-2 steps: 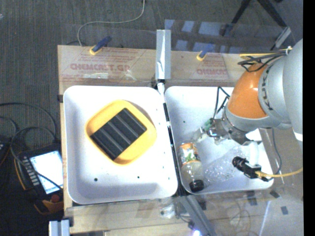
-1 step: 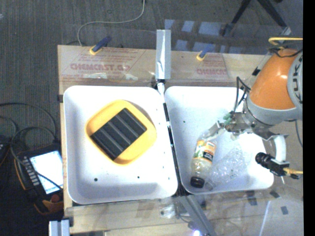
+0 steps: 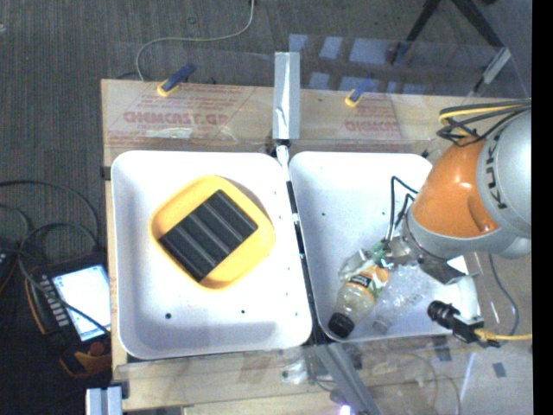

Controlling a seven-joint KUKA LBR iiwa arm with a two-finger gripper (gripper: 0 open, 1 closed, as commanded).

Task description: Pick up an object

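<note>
The arm [image 3: 454,199] comes in over the right bin [image 3: 346,197], its orange band hanging above the bin's right half, and the gripper [image 3: 400,253] sits low beneath it, mostly hidden by the wrist from here. Whether it is apart or closed I cannot tell. A bottle [image 3: 363,285] lies on its side in the near part of that bin, slanting from its black cap [image 3: 340,324] close to the front wall up toward the gripper; its far end reaches right up to the gripper, though I cannot make out whether it is gripped or only touched. Just beside the bottle, on the arm's side, there is some crumpled clear plastic [image 3: 403,294], and where one ends and the other begins is hard to say. The left bin [image 3: 138,188] holds a yellow block [image 3: 213,230] with a black ribbed top, lying flat near the middle and turned at an angle, well apart from the gripper across the wall between the bins. Both bins rest on the wooden bench [image 3: 199,115].
</note>
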